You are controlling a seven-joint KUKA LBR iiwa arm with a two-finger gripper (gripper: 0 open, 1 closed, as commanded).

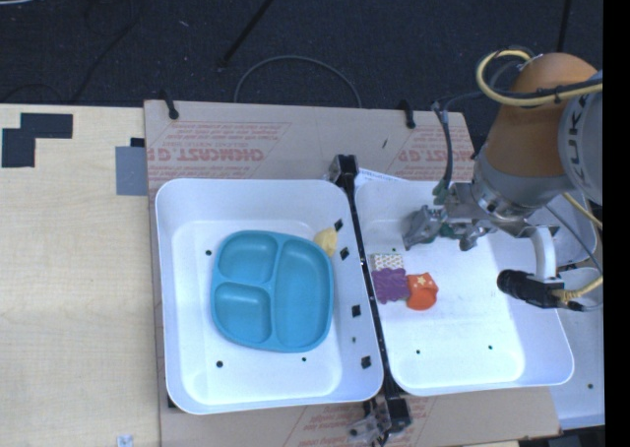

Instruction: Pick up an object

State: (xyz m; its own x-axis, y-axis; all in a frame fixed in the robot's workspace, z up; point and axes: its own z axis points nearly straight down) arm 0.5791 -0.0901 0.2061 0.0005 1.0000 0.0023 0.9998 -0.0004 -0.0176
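A purple toy (390, 284) and an orange-red block (421, 291) lie side by side near the left wall of the right bin (492, 356). A small patterned piece (388, 262) sits just above the purple toy. My gripper (425, 225) hangs over the upper part of the right bin, up and to the right of these objects, apart from them. Nothing shows between its fingers. A small yellow object (326, 237) rests in the left bin (187, 337) at the upper right corner of a blue divided plate (273, 289).
A black divider (356, 278) runs between the two bins. The arm's orange band (541, 110) and grey wrist fill the upper right. A black cable fitting (527, 287) overhangs the right bin's right side. Cardboard lies under both bins.
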